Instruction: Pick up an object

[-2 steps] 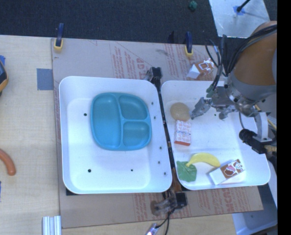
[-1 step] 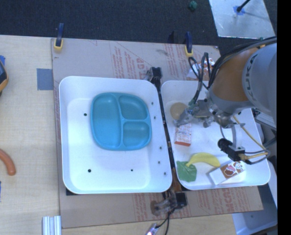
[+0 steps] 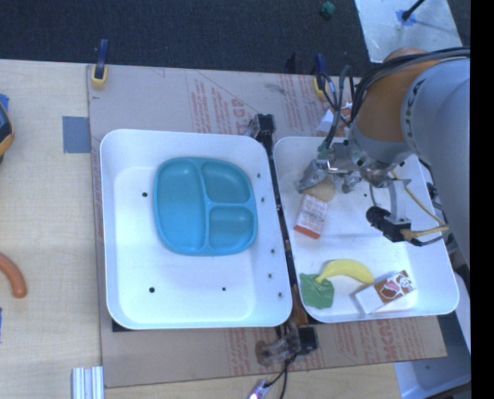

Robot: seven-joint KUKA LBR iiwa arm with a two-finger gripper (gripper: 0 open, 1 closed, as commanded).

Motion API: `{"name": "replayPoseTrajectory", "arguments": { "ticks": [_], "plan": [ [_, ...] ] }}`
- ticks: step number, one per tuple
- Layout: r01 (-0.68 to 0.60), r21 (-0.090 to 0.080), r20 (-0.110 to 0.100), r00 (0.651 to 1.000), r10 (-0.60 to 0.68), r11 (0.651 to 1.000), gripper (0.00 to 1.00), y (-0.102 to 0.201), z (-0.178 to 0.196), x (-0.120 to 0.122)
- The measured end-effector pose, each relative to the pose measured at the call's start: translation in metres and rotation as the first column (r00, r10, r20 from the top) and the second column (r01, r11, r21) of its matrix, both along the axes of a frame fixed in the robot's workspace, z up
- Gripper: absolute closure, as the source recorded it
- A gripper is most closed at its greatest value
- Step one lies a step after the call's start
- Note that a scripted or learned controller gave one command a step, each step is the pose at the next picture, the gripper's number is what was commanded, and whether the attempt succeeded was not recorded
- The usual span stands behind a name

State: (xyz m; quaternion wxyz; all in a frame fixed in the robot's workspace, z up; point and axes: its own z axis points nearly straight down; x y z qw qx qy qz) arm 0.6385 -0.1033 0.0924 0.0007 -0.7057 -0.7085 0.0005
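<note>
Jaws hang low over the far part of the right bin (image 3: 447,293), but whether they are spread or closed cannot be told from above — the metal of the gripper (image 3: 328,173) blurs into a grey tangle there. Nothing shows clamped in it. Just nearer the camera than the gripper, almost touching it, lies a small carton (image 3: 312,216), white with a red end, tilted on the bin floor; a tan scrap (image 3: 321,192) sits between carton and gripper. Well nearer the camera than the carton, a banana (image 3: 347,270) curves across the floor, with a green piece (image 3: 317,292) at its left end and a brown-and-white packet (image 3: 390,289) to its right, by the bin's near rim. The arm (image 3: 430,115) — grey, with its orange band — comes down over the bin's far right corner, cables trailing across the floor.

Left of the carton, past the dividing rims, the left bin (image 3: 122,223) holds a blue sectioned plate (image 3: 205,205). Far left of that bin, on the bench, lies a sausage (image 3: 7,273).
</note>
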Motion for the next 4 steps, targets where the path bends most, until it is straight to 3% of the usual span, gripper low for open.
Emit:
{"name": "replayPoseTrajectory", "arguments": {
  "ticks": [1,2,3,4],
  "plan": [
    [-0.002,0.0,0.0,1.0,0.002,1.0,0.0,-0.006,0.0,0.018],
    [0.0,-0.001,-0.003,1.0,0.0,1.0,0.0,0.003,-0.001,0.001],
    [-0.001,-0.002,-0.003,1.0,0.0,1.0,1.0,0.001,0.014,0.002],
    [-0.001,-0.002,-0.003,1.0,0.001,1.0,0.0,0.001,0.013,0.002]
  ]
}}
